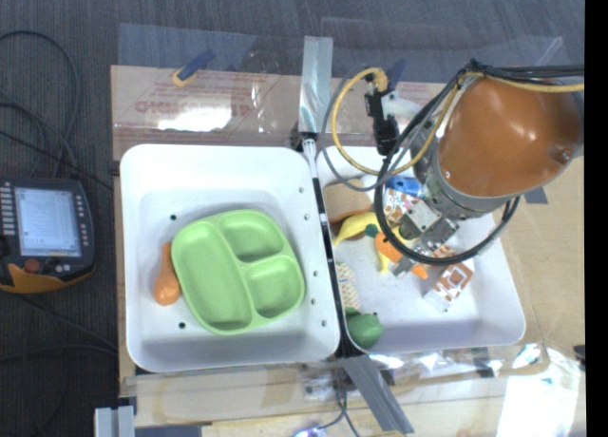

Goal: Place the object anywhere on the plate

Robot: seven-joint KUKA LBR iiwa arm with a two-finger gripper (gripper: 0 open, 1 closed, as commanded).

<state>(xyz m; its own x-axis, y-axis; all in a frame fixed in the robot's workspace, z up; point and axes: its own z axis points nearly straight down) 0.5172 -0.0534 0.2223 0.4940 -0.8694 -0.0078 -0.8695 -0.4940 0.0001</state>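
Seen from my console: the arm hangs over the right bin, its gripper low among cables; I cannot tell how it is set. Just beside it lie a yellow banana and an orange piece; a patterned packet sits nearer the bin's wall. A green round fruit rests at the corner. Across the divider, well apart, the smooth green plate with three compartments fills the left bin, a carrot touching its rim.

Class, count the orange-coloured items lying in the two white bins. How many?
2: one orange piece in the left bin, touching the green plate's left edge; another in the right bin under the arm, which may hide more.
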